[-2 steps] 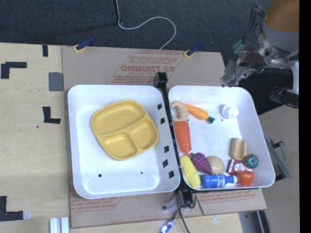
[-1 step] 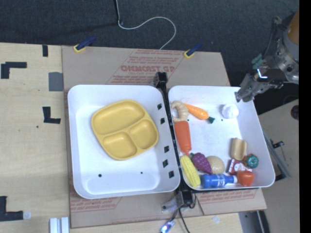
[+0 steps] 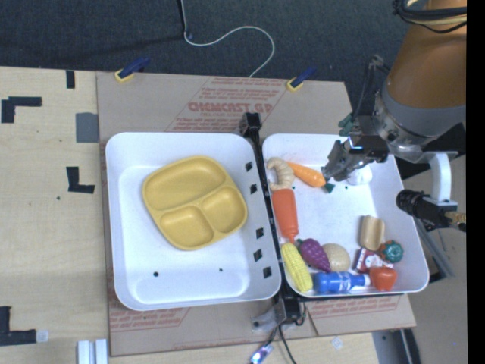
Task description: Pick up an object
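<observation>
Arm (image 3: pixel 428 59) cut off by the top and right edges. Claw (image 3: pixel 342 167) dark and blurred against the right bin (image 3: pixel 394 174); finger state impossible to tell. Small white thing (image 3: pixel 359 176) just beside the claw, partly hidden, kind unclear. Near-right pile: red-and-white item (image 3: pixel 367 262) partly covered by the red one (image 3: pixel 384 278), too small to identify. Green-and-red ball (image 3: pixel 392 252) likewise unclear. Counter (image 3: pixel 45 203) cut by the left and near edges. White cable (image 3: pixel 227 36) cropped at the far edge.

Even bright light, soft shadows (slight blur)
</observation>
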`<control>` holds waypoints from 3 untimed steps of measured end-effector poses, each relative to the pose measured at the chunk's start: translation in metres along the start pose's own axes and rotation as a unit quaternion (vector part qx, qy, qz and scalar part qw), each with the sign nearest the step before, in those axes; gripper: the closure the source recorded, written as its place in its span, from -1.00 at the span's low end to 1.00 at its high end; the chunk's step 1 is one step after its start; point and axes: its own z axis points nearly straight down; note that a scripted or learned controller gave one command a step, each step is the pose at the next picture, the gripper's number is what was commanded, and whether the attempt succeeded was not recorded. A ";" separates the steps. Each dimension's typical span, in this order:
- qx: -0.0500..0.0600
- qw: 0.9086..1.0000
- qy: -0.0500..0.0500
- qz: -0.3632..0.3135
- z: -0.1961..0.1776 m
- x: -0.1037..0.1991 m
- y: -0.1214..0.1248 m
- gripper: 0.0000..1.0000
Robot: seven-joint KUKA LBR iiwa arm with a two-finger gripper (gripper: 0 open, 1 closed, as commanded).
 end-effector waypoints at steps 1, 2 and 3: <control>-0.004 1.000 0.000 0.002 -0.036 0.000 -0.041 1.00; -0.004 1.000 0.001 -0.006 -0.059 0.137 -0.040 1.00; -0.001 1.000 -0.001 -0.001 -0.023 0.188 -0.039 1.00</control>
